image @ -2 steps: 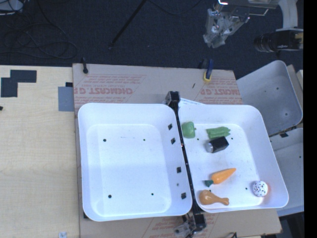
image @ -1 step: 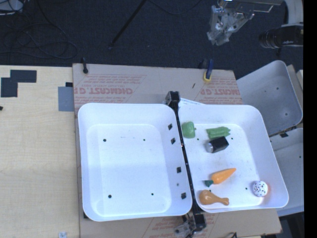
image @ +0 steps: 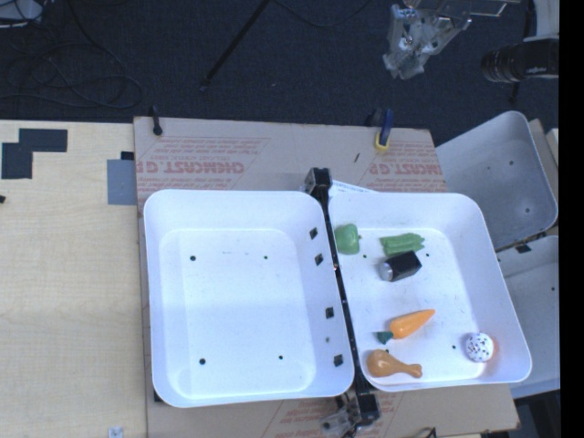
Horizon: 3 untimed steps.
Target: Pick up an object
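- Camera view: two shallow white bins side by side on cardboard, left white bin [image: 173, 245] bare-floored, wide room between its walls.
- Right white bin [image: 484, 245] holding every loose item: green rounded lump [image: 347, 238] against the divider, green pepper-like piece [image: 402, 243], small black cylinder [image: 400, 266] touching just below it.
- Orange plastic carrot [image: 411, 323] mid-floor; tan gourd-shaped toy [image: 392, 365] at the near wall; white speckled ball [image: 478, 346] near the right wall.
- Two-finger gripper [image: 408, 48] high beyond the far rim, well apart from all items; cannot tell whether clenched or released.
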Tool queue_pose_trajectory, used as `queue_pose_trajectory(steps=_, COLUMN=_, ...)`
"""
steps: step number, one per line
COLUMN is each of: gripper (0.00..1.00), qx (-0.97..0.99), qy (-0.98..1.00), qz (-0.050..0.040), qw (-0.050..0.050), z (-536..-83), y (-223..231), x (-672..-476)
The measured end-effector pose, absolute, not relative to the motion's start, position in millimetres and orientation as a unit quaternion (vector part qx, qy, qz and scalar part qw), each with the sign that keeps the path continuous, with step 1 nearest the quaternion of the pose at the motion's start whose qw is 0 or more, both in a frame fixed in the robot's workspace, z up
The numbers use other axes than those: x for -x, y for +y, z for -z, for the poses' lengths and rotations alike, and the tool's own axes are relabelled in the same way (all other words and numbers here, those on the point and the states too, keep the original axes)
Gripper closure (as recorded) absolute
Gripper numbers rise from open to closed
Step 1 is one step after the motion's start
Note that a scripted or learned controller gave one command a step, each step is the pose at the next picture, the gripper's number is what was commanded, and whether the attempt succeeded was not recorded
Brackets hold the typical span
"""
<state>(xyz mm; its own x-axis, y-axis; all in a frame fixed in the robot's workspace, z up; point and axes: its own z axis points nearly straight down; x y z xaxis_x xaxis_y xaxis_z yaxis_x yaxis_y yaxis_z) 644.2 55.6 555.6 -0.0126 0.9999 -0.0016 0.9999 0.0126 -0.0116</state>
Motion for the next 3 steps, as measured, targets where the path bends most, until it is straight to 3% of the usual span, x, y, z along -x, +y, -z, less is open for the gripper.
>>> queue_pose_trajectory(steps=3, gripper=1.00, qx=0.697, qy=-0.717, qz=-0.0093, qw=0.007, z=-583, y=60, x=-644.7)
